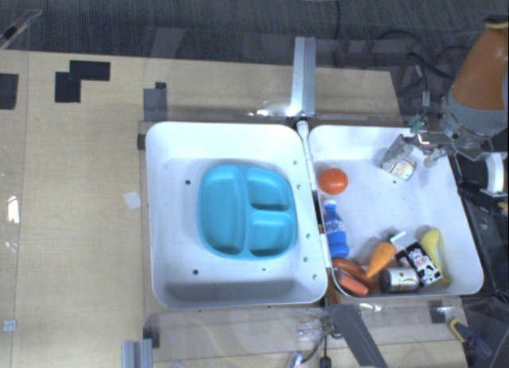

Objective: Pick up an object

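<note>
The arm (483,72) entered from the right edge, its orange band uppermost and grey wrist below. The wrist was angled down and to the left. The gripper (402,158) sat at the arm's lower-left end, low over the bench. Finger spacing could not be determined.

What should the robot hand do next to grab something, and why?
Probably drop a little lower, straight down. The gripper hangs at the far right of the right bin, just over a small pale object, its nearest thing. The other toys, like the orange ball and blue bottle, lie farther off.
</note>
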Motion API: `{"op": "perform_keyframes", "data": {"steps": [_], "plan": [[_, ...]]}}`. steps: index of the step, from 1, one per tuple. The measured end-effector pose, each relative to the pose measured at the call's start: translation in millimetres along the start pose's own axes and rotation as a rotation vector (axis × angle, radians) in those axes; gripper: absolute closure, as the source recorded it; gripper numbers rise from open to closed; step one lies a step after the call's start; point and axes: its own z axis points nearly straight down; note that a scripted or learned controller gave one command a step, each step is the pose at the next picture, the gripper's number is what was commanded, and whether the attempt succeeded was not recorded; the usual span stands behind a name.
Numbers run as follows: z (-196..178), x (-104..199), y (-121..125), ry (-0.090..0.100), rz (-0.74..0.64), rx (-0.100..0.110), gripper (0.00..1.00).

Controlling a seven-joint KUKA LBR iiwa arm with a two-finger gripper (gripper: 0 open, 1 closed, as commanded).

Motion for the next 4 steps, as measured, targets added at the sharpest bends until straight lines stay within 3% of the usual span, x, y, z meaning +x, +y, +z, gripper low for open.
{"op": "perform_keyframes", "data": {"steps": [1,2,3,4], "plan": [[64.1,-16.8,36.9,-0.001,0.142,-0.003,0.0],[90.1,-35.5,40.3,-0.002,0.112,-0.015,0.0],[76.6,-34.1,43.6,-0.004,0.106,-0.023,1.0],[-35.6,31.4,20.0,0.0,0.213,-0.004,1.0]]}}
